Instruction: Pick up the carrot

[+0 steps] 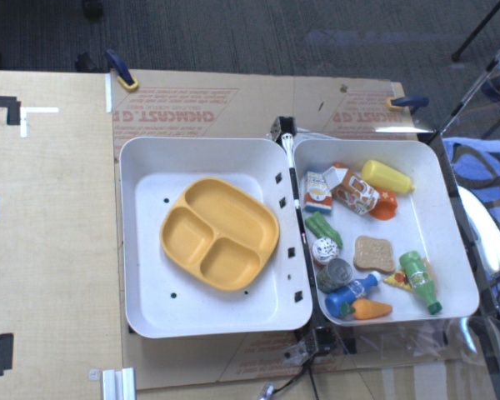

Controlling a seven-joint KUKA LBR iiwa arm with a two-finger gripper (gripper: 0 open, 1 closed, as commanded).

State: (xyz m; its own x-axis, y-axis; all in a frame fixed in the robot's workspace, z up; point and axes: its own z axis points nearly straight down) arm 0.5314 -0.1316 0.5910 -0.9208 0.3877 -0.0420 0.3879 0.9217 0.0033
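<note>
- Plainly, the pick has not begun; the carrot (371, 309) lies untouched at the near edge of the right bin (447, 223), its orange body pointing right and its green top against the blue bottle (347, 296).
- My own jaws: I cannot tell how they stand, nor that they have hold of anything; I judge this the approach step, with the reach from the right yet to come.
- The next move, as I judge it, calls for a descent onto the carrot's middle, jaws set across its short width; the bin's near wall and the blue bottle touching it leave little room.
- Right bin, crowded: a yellow bottle (387, 176) at the far side; a small carton (317, 192) and a brown packet (356, 194) just beside it; a slice of toast (373, 254) mid-bin; a green bottle (420, 281) near the right wall.
- Left bin (142, 248): one yellow divided plate (220, 233), three compartments, nothing in them.
</note>
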